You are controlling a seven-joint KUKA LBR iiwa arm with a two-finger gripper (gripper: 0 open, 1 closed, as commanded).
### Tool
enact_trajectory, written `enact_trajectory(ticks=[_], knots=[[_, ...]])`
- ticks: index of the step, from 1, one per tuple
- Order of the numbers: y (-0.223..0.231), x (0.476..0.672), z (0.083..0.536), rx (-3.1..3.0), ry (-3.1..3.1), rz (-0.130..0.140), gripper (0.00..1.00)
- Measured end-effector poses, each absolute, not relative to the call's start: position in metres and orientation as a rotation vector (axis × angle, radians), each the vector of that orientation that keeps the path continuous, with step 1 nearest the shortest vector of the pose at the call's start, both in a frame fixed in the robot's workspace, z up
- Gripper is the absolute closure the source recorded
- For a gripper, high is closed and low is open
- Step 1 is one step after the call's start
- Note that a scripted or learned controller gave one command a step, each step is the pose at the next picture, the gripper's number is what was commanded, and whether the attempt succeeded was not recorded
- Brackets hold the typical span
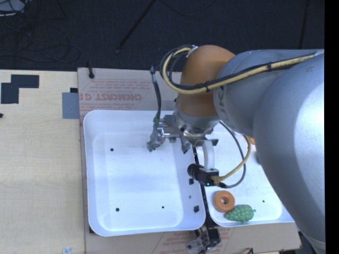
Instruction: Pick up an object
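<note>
Two white bins [95, 142] on cardboard, orange ring [224, 200] beside green cluster [239, 213], tool [197, 157] state indiscernible.

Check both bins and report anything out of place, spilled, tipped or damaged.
Nothing stands out. The orange ring and the green bumpy object lie close together in the near part of the right bin, inside its rim. The left bin sits square beside it. No spills or damage are visible.

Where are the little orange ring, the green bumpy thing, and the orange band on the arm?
orange ring [224, 200], camera view, on its rim.
green bumpy thing [239, 213], camera view, its middle.
orange band [204, 83], camera view, its rounded front.
</note>
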State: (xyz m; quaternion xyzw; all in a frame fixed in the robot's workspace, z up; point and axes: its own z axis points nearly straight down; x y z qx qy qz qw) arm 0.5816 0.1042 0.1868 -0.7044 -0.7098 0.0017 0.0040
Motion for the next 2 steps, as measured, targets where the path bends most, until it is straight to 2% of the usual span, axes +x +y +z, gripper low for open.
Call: enact_trajectory(ticks=[1, 2], knots=[[0.158, 0.515, 0.109, -2.208, -2.219, 0.018, 0.0], [0.057, 0.596, 0.243, -2.24, -2.221, -0.012, 0.0]])
